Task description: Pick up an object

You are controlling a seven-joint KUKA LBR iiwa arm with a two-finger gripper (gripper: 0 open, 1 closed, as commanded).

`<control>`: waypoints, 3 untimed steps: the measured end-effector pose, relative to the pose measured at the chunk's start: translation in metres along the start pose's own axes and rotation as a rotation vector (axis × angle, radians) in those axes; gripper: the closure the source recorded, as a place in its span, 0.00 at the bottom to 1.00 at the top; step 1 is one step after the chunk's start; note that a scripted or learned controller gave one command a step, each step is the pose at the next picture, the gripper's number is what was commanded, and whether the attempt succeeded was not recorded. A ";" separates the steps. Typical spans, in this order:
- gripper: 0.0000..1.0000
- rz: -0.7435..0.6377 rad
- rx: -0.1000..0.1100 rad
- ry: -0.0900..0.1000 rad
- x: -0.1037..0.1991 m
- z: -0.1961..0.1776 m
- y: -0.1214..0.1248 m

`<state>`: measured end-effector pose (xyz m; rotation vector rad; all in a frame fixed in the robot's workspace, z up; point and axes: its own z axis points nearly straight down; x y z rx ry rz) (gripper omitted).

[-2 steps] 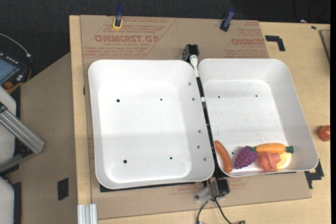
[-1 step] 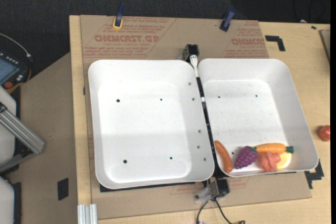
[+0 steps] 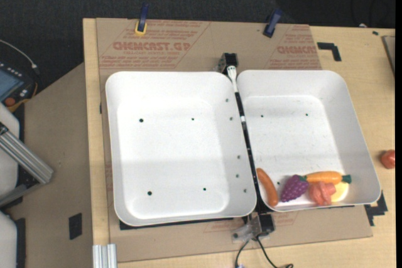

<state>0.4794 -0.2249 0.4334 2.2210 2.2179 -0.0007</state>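
Observation:
Several toy foods lie along the near edge of the right bin [image 3: 295,81]. An orange sausage-shaped piece [image 3: 267,186] lies by the bin's left wall. Beside it sits a purple bunch of grapes [image 3: 293,187]. To its right are a red piece [image 3: 321,193], an orange carrot with a green tip [image 3: 327,177] and a pale yellow piece [image 3: 340,191], packed close together.
The left bin [image 3: 169,81] stands beside the right one on a cardboard sheet [image 3: 188,41]. Blue clamps [image 3: 143,14] [image 3: 272,22] hold the sheet's far edge. A small red object [image 3: 388,159] lies on the bench right of the right bin.

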 end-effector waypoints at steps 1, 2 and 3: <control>1.00 -0.008 -0.005 0.001 0.067 -0.023 0.001; 1.00 0.003 -0.003 -0.003 -0.003 -0.029 0.000; 1.00 -0.001 0.004 0.002 0.001 -0.013 0.000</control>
